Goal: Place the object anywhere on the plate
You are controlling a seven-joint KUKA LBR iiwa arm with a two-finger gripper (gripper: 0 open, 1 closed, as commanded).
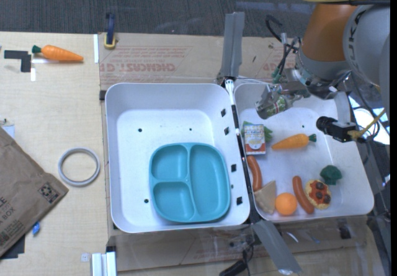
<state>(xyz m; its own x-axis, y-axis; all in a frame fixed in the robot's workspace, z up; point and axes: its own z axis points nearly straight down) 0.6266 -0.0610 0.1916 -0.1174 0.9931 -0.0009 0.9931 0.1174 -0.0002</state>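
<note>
Left bin: blue plate (189,183), three compartments, bare, ready to receive. Right bin (347,144): carrot (291,141), sausages, orange, broccoli awaiting picking. Tool (273,102), at that bin's upper-left corner: hovering over something crumpled and silvery; grip and opening cannot be told.

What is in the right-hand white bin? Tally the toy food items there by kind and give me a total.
Orange toy carrot with green top: 1
Red-brown toy sausages: 2
Round orange fruit: 1
Small printed carton with red label: 1
Green toy broccoli: 1
Toy pizza slice with red toppings: 1
Tan wedge-shaped piece: 1
Total: 8
</note>
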